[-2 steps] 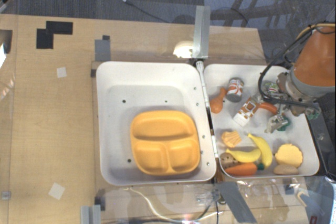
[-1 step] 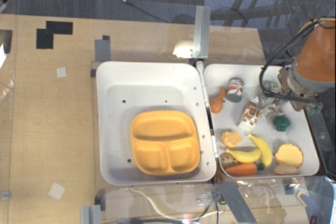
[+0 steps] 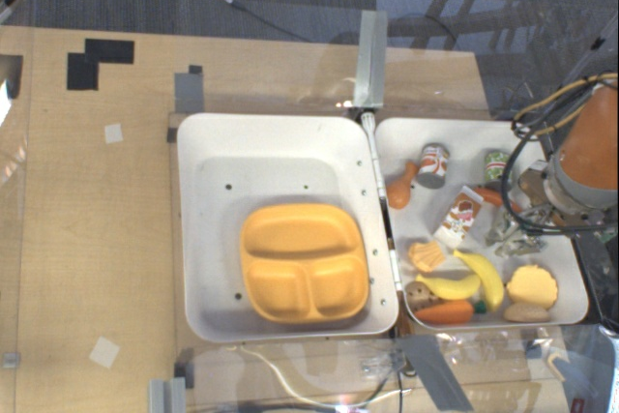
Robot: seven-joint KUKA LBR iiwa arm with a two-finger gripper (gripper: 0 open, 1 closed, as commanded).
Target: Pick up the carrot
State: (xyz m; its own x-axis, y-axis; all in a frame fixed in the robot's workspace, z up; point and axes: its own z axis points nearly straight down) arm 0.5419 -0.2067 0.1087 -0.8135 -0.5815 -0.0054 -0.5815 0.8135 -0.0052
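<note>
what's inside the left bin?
The left bin holds one yellow divided plate, sitting toward its front right. Its three compartments look bare. Whatever lies under the plate is covered, so I can't tell.

1. Arm [image 3: 590,145] ran off the pic's right edge, just right of the right bin [image 3: 577,305].
2. Gripper [image 3: 513,235] inside that bin: metal parts blurred, finger state unreadable.
3. Carton [image 3: 460,214] & two cans [image 3: 432,163] in the same bin: label text too small to read.
</note>
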